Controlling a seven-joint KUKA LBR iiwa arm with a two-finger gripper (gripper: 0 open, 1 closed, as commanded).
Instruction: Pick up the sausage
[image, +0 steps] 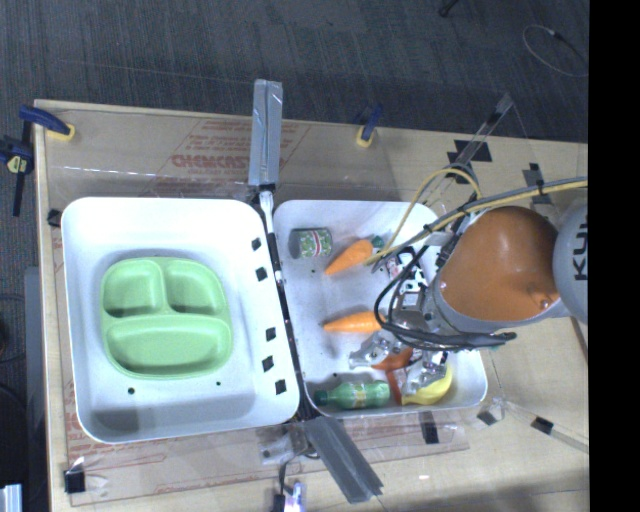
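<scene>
Metal two-finger gripper (384, 352) low in right white bin (460, 392), finger spread unclear, reddish-brown sausage (398, 361) just beside its tips

**Grey arm, orange band, looping cables**

At the right of the frame, the arm (570, 260) shows a grey shell with dark lettering partly cut off. A glossy orange band (497, 262) bulges beside it. Yellow and black cables (420, 235) loop off its left side. Below sits the metallic claw (385, 352).
</scene>
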